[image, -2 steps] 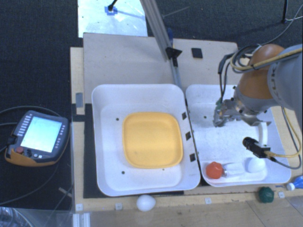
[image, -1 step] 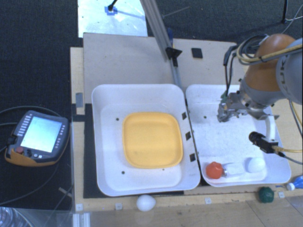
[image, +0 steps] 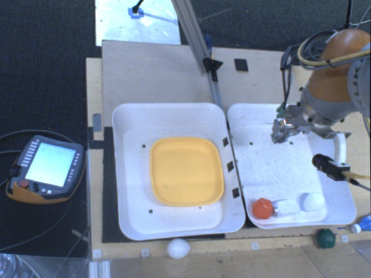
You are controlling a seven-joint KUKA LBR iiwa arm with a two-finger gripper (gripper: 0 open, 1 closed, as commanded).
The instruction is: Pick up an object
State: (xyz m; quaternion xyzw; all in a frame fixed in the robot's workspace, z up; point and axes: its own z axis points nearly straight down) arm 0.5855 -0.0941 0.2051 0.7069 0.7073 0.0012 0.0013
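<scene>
**Observer A:** Overhead, the arm enters from the right, grey body with the orange band uppermost; wrist bent down over the right bin; gripper low over that bin's upper part, near its back wall; a black fitting with a cable sticks out below the wrist, over the bin's right side.

**Observer B:** State of the gripper?

**Observer A:** Cannot tell; the tip is a small dark-and-metal blur against the white floor; nothing can be made out in its grasp.

**Observer B:** Objects in that bin?

**Observer A:** Three, all along the front edge, well apart from the gripper; an orange ball at the front left corner; a white ball toward the front right; a small pale piece between them, just beside the orange one, shape unclear.

**Observer B:** Left bin?

**Observer A:** Left bin holds a yellow square plate, lying flat, roughly centred.

**Observer B:** Outside the bins?

**Observer A:** A white egg-shaped thing on the bench just in front of the left bin; a dark green ball past the right bin's front right corner; a teach pendant with a lit screen on the dark floor at far left.
</scene>
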